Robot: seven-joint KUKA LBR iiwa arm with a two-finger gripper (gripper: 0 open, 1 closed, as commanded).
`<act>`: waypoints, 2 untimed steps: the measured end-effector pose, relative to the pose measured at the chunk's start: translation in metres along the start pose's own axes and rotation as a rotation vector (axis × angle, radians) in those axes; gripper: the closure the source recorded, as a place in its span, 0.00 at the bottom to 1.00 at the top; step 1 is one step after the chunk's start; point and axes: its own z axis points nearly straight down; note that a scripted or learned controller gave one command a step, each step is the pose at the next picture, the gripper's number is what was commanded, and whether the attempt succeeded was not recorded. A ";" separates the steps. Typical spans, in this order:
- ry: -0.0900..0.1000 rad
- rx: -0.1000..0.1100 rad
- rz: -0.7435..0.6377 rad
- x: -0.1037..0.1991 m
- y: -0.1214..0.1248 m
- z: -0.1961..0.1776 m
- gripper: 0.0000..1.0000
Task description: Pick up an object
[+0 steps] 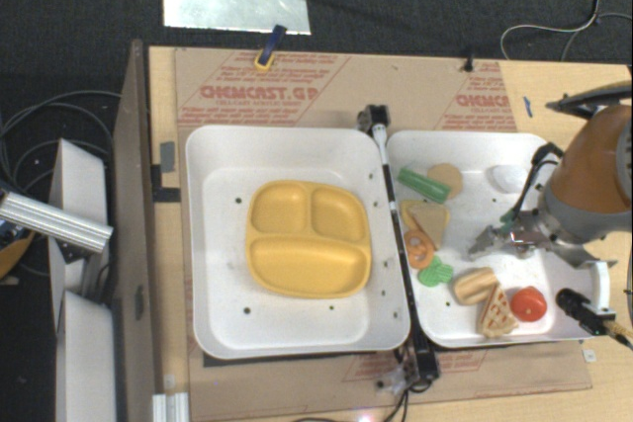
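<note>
A: Dark carpet all round, a cardboard-topped bench (297, 84), and two white bins on it. The left bin (213, 212) holds one yellow divided plate (307, 239). The right bin (465, 331) has the toy food.

B: Count it for me.

A: One green cylinder (424, 184), one tan disc (445, 177), one orange pretzel (419, 246), one green leafy piece (433, 273), one bread roll (474, 286), one pizza slice (496, 312), one tomato (529, 304). All toward the bin's left wall and front edge.

B: And the pincer?

A: The pincer (504, 240) hangs low at the right bin's middle, over bare floor. Nothing visible between its prongs; how wide they stand I cannot tell.

B: Risk?

A: I judge it could close on nothing. Or clip the roll and nudge the pizza slice and tomato apart.
</note>
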 end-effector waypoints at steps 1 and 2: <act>-0.002 -0.012 -0.015 0.078 0.048 -0.003 0.00; -0.009 -0.021 -0.008 0.018 0.147 -0.006 0.00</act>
